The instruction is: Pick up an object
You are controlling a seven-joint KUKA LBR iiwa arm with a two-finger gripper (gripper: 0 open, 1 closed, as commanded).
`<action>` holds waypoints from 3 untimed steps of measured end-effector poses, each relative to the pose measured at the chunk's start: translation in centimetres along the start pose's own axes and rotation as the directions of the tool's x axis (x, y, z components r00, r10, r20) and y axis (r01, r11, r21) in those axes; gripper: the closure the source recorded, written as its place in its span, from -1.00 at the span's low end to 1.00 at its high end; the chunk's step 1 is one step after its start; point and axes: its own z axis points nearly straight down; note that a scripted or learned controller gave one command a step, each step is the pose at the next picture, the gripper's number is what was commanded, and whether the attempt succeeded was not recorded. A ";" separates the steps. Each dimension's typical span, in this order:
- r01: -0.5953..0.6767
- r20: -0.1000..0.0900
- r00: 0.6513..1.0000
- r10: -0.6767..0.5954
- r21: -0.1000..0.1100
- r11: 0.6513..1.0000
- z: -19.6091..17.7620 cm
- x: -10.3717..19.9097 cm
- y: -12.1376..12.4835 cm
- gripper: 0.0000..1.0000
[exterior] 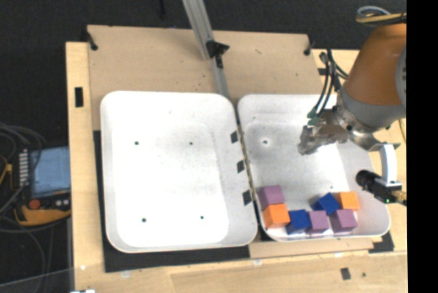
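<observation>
The single camera is fixed high above the bench [185,45] and looks down at a slant, from some distance, so both white bins are inside the frame. The gripper [309,143] is seen from above, over the right bin [280,113]; the left bin [168,168] lies far to its left in the view. The arm [373,83] enters from the right side of the view, behind the gripper
</observation>
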 end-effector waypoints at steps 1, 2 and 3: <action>0.004 -0.002 1.000 -0.004 0.004 1.000 -0.7 4.9 0.6 1.00; 0.003 -0.002 1.000 -0.003 0.006 1.000 -0.5 9.6 2.9 1.00; 0.004 -0.003 1.000 -0.004 0.006 1.000 -1.4 14.5 3.9 1.00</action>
